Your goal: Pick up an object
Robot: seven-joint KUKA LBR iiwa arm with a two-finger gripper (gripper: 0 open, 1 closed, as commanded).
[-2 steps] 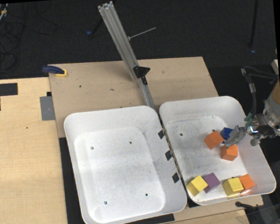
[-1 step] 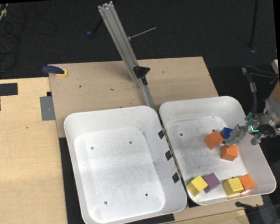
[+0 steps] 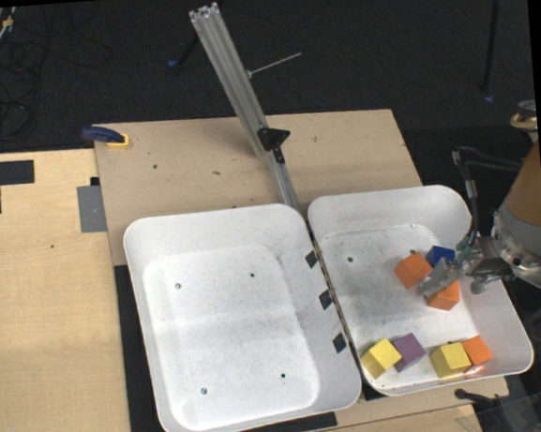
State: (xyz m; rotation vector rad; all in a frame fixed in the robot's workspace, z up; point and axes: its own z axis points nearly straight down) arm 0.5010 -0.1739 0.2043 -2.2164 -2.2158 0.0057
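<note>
An orange block (image 3: 412,269) is seen in the right bin (image 3: 383,212), with a blue block (image 3: 440,256) just to its right and a second orange block (image 3: 444,296) nearer. The hand (image 3: 443,280) is lowered among these three; whether it is clenched or released cannot be told. Along the near rim, a yellow block (image 3: 383,356) touches a purple block (image 3: 408,348), and another yellow block (image 3: 450,359) touches an orange one (image 3: 477,350). The left bin (image 3: 225,322) lies beside it on the table (image 3: 191,166).

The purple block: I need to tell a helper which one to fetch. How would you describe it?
Look in the right-hand bin, along its near edge. The purple block sits there touching a yellow block on its left. It is the only purple one; the other blocks are yellow, orange or blue.
</note>
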